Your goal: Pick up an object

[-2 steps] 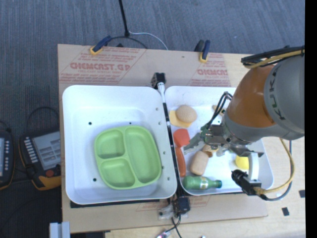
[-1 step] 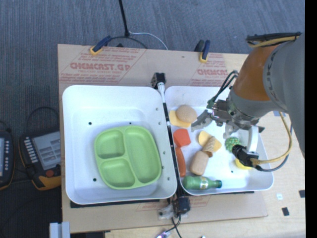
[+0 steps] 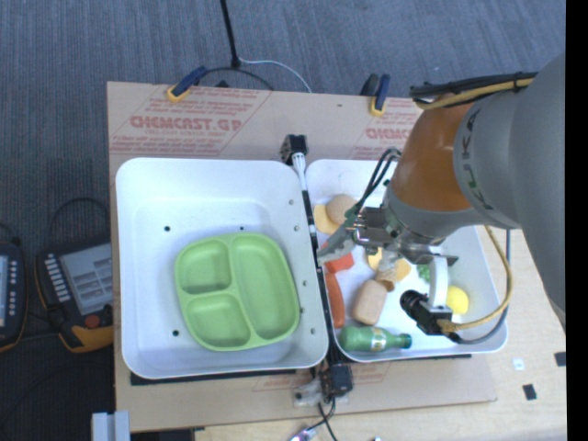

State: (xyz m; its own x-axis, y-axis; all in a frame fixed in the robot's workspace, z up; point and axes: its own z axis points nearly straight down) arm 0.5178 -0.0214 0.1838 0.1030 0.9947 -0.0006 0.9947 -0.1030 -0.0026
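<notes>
The left bin (image 3: 147, 209) holds a green divided plate (image 3: 237, 289), lying flat toward its near right side with three compartments facing up. A black clamp piece (image 3: 295, 145) sits at the far end of the divider where the two bins meet.

In the right bin (image 3: 491, 333) the objects are crowded together — an orange carrot-like piece (image 3: 334, 294) along the left wall, a tan rounded piece (image 3: 369, 302) beside it, a green bottle (image 3: 373, 340) lying on its side along the near wall, a pale round item (image 3: 341, 209) at the far end, and a yellow ball (image 3: 457, 299) toward the right.

The arm reaches in from the right, its grey body and orange band (image 3: 432, 159) bent down over this bin, wrist pointing down. The gripper (image 3: 390, 251) hangs low over the middle of the pile, just above the tan piece — whether its claw is released or clenched I cannot tell.
</notes>
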